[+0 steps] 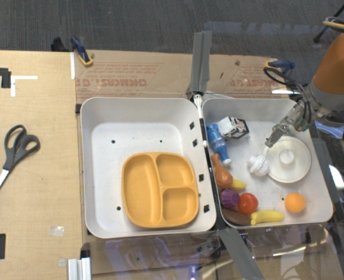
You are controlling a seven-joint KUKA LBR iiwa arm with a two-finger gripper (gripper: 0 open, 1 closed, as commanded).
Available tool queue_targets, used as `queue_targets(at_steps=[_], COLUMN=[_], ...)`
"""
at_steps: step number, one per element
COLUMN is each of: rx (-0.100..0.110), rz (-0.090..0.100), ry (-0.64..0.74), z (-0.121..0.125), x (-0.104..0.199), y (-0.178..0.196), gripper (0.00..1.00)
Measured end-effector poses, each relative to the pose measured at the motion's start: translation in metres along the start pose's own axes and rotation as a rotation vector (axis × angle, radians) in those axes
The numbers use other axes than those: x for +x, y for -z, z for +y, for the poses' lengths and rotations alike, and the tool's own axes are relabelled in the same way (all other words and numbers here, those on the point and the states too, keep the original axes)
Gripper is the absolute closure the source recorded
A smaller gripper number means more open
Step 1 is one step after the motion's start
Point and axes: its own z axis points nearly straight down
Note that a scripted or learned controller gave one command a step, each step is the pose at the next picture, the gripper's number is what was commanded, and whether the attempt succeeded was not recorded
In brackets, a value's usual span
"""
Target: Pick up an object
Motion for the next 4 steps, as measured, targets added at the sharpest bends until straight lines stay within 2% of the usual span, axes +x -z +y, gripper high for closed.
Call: queue_targets(at_steps=[1, 2, 3, 4], rx=[0.004, 0.003, 0.010, 0.022], rz=[0.008, 0.004, 0.007, 0.000], ry=[-0.243, -0.264, -0.444, -0.448], z=[0.007, 0.049, 0.089, 0.081], x=[0.082, 0.009, 0.047, 0.042], y=[-0.038, -0.037, -0.034, -0.025], gripper=[0.00, 0.00, 0.00, 1.00])
